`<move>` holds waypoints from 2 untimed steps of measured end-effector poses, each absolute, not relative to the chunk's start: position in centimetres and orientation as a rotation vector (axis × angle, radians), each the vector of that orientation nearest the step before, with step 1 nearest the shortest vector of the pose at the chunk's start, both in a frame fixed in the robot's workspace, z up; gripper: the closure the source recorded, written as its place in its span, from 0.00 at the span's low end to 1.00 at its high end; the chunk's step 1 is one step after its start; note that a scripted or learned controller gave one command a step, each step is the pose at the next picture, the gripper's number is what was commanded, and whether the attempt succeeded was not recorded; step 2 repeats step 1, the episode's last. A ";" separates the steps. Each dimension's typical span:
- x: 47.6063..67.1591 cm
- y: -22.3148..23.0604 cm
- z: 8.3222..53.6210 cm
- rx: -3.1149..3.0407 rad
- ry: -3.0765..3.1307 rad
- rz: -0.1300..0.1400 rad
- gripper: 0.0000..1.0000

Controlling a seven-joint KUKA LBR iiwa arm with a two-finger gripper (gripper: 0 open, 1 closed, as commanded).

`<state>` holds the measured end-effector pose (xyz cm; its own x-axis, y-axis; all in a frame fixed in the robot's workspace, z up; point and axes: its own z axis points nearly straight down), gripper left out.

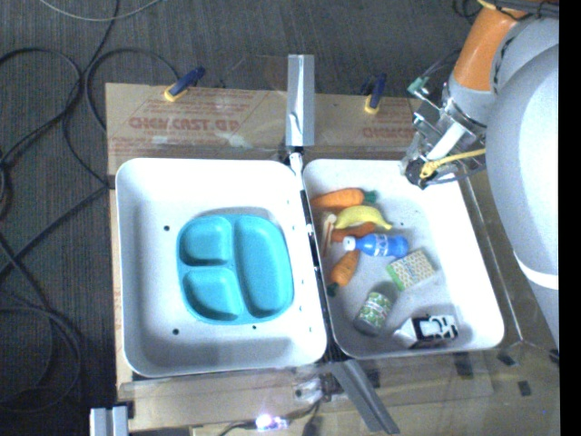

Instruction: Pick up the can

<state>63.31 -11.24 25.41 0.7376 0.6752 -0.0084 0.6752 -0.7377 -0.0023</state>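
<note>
Lighting: even overhead light is washing the white bins (136, 189) pale; soft shadows are pooling under rims; a small glare spot is flaring at bottom edge; detail is blurring slightly throughout.
</note>
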 end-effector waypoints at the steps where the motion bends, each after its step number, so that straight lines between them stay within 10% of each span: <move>1: 63.3 -11.3 25.4 2.927 1.137 -0.014 0.00; 2: 63.3 -11.3 25.4 2.927 1.137 -0.014 0.00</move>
